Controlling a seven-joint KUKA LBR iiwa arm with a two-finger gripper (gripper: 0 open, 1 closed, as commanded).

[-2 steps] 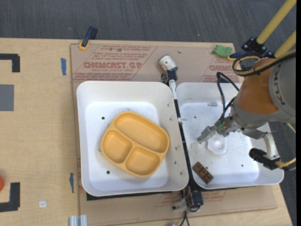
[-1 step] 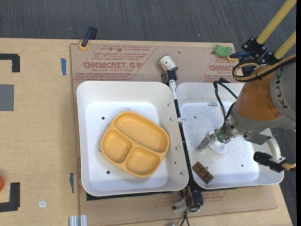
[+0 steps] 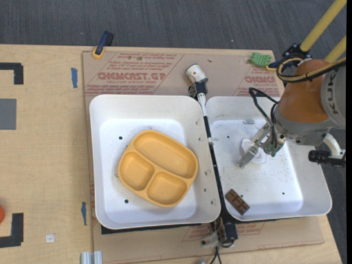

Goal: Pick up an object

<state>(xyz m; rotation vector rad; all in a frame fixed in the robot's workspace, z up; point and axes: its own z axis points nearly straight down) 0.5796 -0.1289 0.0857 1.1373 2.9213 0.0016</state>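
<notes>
Chocolate bar [image 3: 237, 201] lies on right bin's [image 3: 308, 202] front-left rim, apart from gripper [image 3: 250, 154]; its grip state unclear

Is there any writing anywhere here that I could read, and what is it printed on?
"CHEMCAST GP": red print on the brown board under the bins, left of centre.
Red print at the board's right end: partly hidden, unreadable.
Small red lines around both: too small to read.
"KU": letters on the arm, cut off at the edge.

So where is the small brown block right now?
The brown block lies in the right bin, at its near-left corner, close to the divider between the bins. The gripper hangs above it toward the bin's middle, apart from it.
</notes>
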